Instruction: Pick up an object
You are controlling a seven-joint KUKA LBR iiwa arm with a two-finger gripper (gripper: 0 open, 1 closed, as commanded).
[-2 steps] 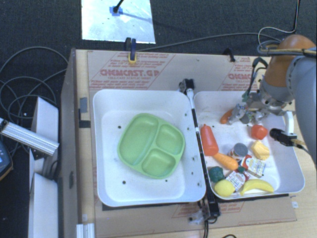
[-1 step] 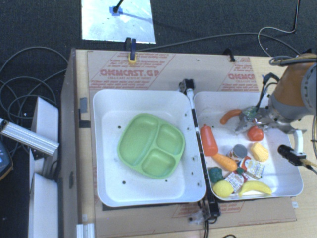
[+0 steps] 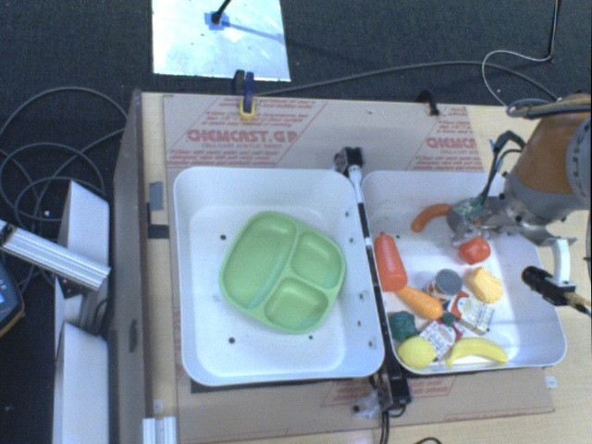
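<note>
Objects for picking lie crowded in the right bin [image 3: 546, 336]. Orange sausage-shaped piece [image 3: 429, 215] near the back, a red tomato [image 3: 474, 249] just in front of it and to the right. Red-orange bottle [image 3: 390, 261] lies along the bin's left wall. Carrot [image 3: 421, 302] below the bottle, grey round can [image 3: 448, 281] beside it. Yellow corn [image 3: 485, 285] to the right of the can. Near the front wall: lemon [image 3: 416, 352], banana [image 3: 475, 351], dark green piece [image 3: 401, 325], small printed packets [image 3: 474, 315] between them.

Left bin [image 3: 199, 276] holds a green divided plate [image 3: 283, 271], three compartments, lying flat.

Arm enters from the right, orange band visible. Gripper [image 3: 472, 215] sits low over the back of the right bin, just above the tomato and next to the sausage-shaped piece. Finger state: cannot tell, hidden among wrist parts. Nothing seen between them.
</note>
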